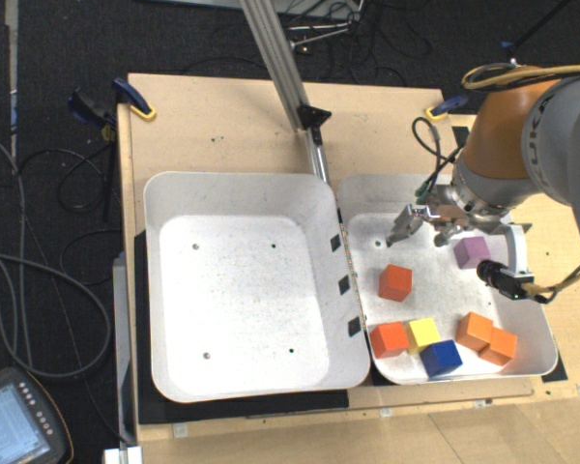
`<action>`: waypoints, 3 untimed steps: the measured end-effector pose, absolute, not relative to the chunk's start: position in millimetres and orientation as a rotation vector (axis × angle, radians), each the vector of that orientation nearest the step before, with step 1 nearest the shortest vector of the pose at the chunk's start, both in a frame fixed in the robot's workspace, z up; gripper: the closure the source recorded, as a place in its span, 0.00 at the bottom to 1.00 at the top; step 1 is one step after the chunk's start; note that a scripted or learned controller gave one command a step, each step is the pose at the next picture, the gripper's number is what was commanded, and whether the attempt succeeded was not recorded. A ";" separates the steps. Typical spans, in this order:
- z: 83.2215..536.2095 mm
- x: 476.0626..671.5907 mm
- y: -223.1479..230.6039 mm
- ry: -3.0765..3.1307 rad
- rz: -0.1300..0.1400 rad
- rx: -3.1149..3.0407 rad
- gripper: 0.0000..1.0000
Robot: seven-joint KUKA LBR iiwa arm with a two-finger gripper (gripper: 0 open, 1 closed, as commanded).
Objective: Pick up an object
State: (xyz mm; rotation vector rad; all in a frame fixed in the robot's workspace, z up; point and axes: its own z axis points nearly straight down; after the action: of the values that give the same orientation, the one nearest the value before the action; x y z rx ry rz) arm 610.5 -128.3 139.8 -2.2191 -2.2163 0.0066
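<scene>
We have the gripper (403, 228) hovering over the back part of the right bin (367, 199), with nothing between its fingers; we can't tell from this angle whether they're apart or together. Nearest candidate is the lone orange cube (395, 283), sitting alone in the middle of the bin floor, just in front of the gripper and clear of everything else. That's our pick: free on all four sides, no neighbours to jam the fingers. The purple block (472, 250) sits toward the right wall, partly under the wrist, so it's a worse target. The rest cluster along the front edge: another orange cube (390, 337), a yellow cube (423, 332), a blue cube (442, 357), touching or nearly so, and two more orange blocks (488, 336) at the front right corner. The lone cube has no real long axis; it looks turned slightly against the bin walls. We should come straight down centred on it, square the fingers to two opposite faces, and close only once low enough.
</scene>
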 end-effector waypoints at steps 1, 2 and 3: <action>92.4 609.7 -127.6 -2.219 0.004 -2.220 0.00; 105.7 611.2 -128.2 -2.221 -0.001 -2.224 1.00; 148.7 614.7 -126.6 -2.227 -0.005 -2.223 1.00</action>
State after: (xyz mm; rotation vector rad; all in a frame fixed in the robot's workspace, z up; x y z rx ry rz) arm 614.7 -126.6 148.7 -2.2229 -2.2268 -0.0051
